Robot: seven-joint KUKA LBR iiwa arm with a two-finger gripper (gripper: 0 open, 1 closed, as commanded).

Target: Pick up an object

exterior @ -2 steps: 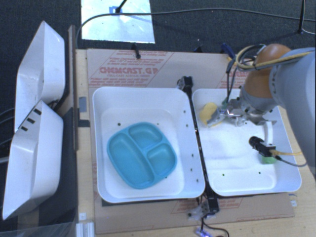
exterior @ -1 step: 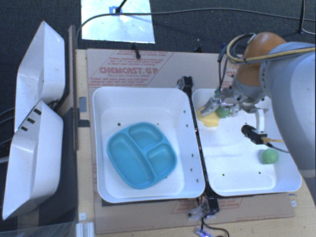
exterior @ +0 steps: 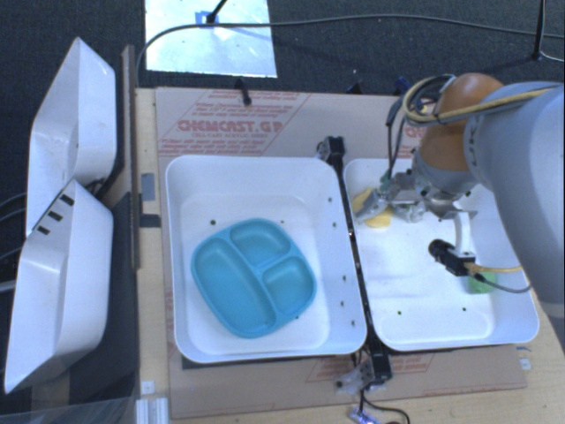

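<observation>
Yellow object (exterior: 378,220): the likely target of the pick. It lies in the far left corner of the right bin (exterior: 441,336), close to the wall shared with the left bin (exterior: 190,329).

Step in hand (judged): the end of the approach or the grasp itself. The object rests on the bin floor and is not raised.

Near to far:
- The front half of the right bin's floor is bare white.
- A small green object (exterior: 479,283) lies further in, near the right wall.
- In the left of the 2 bins, a blue plate (exterior: 254,275) with 3 compartments lies flat, well apart from the gripper.
- The gripper (exterior: 372,203) is low over the yellow object, touching it or just above it. From this slant I cannot tell whether it is released or clenched.
- The grey arm (exterior: 521,148) enters from the right. Its wrist is bent downward and turned toward the divider, below the orange band (exterior: 459,117).

Next move (judged): a firm closure on the object, then a straight vertical lift. The nearby wall leaves little room for sideways correction.
</observation>
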